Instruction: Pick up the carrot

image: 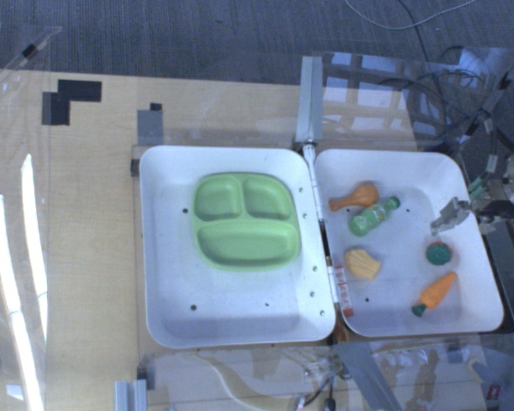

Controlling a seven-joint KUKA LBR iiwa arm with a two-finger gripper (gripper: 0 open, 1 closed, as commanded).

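The carrot (pixel 437 291) is orange with a green top and lies in the front right corner of the right bin (pixel 392 315), its green end pointing front-left. My gripper (pixel 451 216) hovers over the right side of that bin, behind the carrot and well apart from it. Nothing shows in its grasp.
The right bin also holds a small round green item (pixel 439 253) between gripper and carrot, a green bottle (pixel 374 216), an orange drumstick (pixel 355 198) and a tan pastry-like piece (pixel 361 264). A green divided plate (pixel 244 221) lies in the left bin (pixel 167 298). Cables run behind the bins.
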